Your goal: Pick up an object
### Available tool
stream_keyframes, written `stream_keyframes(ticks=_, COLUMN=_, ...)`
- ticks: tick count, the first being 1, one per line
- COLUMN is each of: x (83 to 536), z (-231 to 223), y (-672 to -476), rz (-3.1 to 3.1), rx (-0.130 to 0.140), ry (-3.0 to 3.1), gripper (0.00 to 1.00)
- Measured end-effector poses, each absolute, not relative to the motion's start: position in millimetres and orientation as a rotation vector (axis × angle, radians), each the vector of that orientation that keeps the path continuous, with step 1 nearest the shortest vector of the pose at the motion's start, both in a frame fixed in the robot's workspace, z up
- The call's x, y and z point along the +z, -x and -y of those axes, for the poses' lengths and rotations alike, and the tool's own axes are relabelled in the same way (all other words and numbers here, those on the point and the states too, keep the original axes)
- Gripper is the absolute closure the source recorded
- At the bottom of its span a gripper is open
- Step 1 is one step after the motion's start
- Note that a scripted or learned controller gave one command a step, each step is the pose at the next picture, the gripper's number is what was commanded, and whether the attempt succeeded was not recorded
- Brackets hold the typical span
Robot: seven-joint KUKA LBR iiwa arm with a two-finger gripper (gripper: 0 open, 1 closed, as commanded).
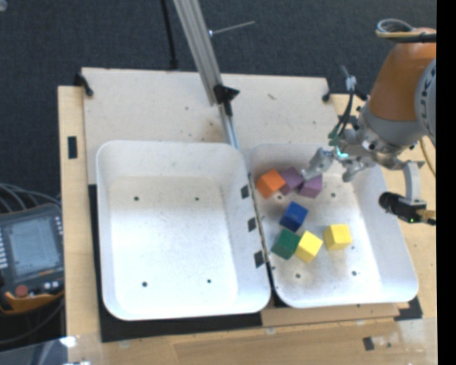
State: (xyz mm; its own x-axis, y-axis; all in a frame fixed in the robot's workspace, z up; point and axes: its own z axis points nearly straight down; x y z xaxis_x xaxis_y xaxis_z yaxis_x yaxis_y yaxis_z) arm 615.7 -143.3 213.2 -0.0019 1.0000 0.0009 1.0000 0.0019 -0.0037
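gripper (333, 166) over right bin (387, 272), fingers spread, nothing between them | purple blocks (302, 182) just beside its left finger | orange block (271, 182), blue block (293, 216), green block (286, 244), two yellow blocks (324, 241) nearby | left bin (114, 158) alongside

My arm (401, 90) showing orange band over grey wrist; my pincer (333, 163) looking grey-silver. Both bins glaring white, left bin (175, 230) speckled with faint dark flecks, right bin (380, 272) likewise. Orange cube (271, 182) glowing beside two purple cubes (292, 179) (311, 186). Blue cube (294, 216) sitting deep blue. Green cube (286, 244) showing dark green. Two yellow cubes (309, 245) (338, 236) shining bright. Desk (74, 204) showing pale tan wood. Floor (76, 21) lying dark charcoal.
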Motion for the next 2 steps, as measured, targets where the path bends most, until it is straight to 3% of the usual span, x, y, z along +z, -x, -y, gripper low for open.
stream_keyframes(ticks=1, x=215.9, z=143.4, y=-616.7, rz=2.225, rx=-0.001, ry=2.219, gripper=0.00)
stream_keyframes(ticks=2, x=153.6, z=144.5, y=-611.4, rz=2.219, rx=0.007, ry=2.220, gripper=0.00)
